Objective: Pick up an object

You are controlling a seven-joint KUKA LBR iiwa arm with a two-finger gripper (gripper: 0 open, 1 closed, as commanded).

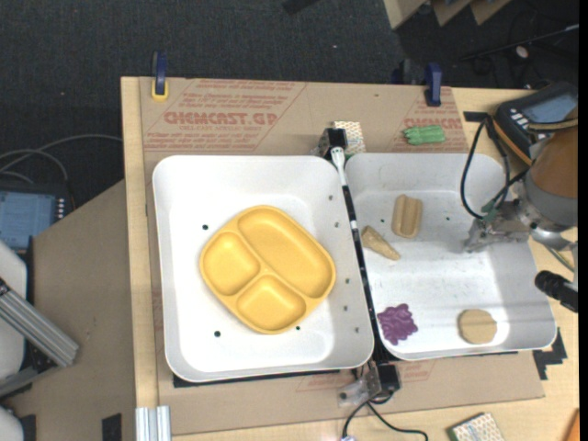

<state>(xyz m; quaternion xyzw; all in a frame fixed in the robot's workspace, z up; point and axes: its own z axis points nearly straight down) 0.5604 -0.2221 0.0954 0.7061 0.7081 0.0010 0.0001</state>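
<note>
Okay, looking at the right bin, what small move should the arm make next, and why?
Probably shift the hand left toward the upright tan block. The hand sits low in the right bin on bare floor, with nothing between its tips, and that block is the closest item.

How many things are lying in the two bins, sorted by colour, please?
Yellow: 1, the divided plate in the left bin.
Tan: 3, the bread piece, the wedge and the round cookie in the right bin.
Purple: 1, the grape bunch.
Total: 5
</note>
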